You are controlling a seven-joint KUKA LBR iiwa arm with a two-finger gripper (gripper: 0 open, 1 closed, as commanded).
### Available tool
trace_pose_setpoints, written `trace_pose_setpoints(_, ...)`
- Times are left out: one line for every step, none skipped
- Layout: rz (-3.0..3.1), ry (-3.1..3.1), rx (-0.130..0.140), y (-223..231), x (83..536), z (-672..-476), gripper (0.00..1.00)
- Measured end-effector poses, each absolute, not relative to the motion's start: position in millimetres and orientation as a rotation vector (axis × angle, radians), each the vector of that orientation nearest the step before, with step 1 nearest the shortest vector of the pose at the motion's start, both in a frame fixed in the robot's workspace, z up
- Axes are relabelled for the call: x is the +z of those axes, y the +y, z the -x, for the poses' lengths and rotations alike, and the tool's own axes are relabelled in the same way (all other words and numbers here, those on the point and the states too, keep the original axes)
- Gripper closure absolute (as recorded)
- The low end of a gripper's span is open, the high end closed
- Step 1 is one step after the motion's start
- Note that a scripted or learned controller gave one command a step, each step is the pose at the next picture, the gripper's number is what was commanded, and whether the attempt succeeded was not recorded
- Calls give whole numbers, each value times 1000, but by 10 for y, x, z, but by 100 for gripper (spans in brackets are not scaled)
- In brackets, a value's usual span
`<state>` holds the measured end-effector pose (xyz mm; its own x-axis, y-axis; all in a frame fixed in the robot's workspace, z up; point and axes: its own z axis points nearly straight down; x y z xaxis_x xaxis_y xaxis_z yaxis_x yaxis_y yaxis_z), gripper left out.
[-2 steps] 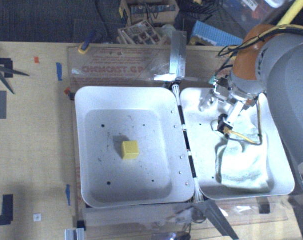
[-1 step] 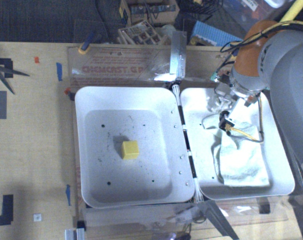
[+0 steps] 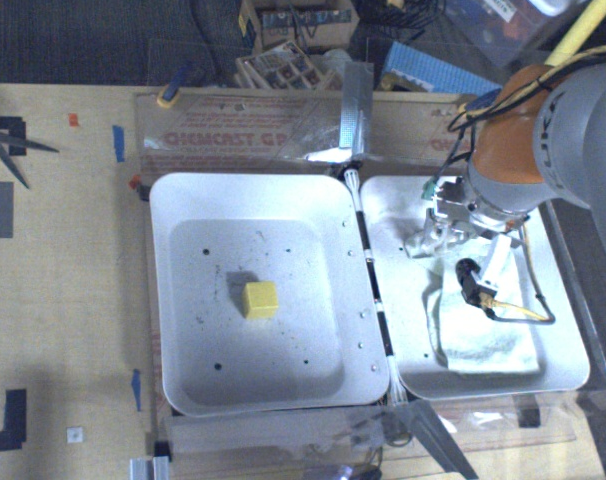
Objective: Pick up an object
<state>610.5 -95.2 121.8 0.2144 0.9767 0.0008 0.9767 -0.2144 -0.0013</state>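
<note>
The bench (image 3: 63, 298) spreads pale and wooden under everything, with clutter of boxes and cables beyond its far edge; on it sit two shallow white bins side by side, the left bin (image 3: 173, 218) and the right bin (image 3: 563, 358), their rims touching along a central seam; the arm (image 3: 553, 118), grey with its orange band, reaches in from the right and hangs over the far part of the right bin; its tool (image 3: 430, 236) points down toward that bin's floor near the seam, and whether it is apart or together I cannot tell, since the metal parts blur against the white plastic; nothing is visibly clamped in it; a black and yellow cable loops from the wrist over the right bin.

The one clear object is a small yellow cube (image 3: 261, 299), resting near the middle of the left bin, well apart from the tool and across the seam from it.

The risk from here, as I judge it: the tool closes where it hangs and comes up with nothing, because the cube lies in the other bin; a crossing move made too low could clip the raised rims at the seam; a descent off-centre could nudge the cube aside instead of straddling it.
</note>
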Motion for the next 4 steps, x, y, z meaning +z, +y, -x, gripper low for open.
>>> trace_pose_setpoints(2859, -1306, -15, -1088, 906, -5732, 100)
trace_pose_setpoints(2777, -1467, 1, 17, 1844, -5097, 100)
trace_pose_setpoints(3052, -742, 1, 450, 1846, -5490, 100)
trace_pose_setpoints(3051, -747, 1, 461, 1947, -5494, 100)
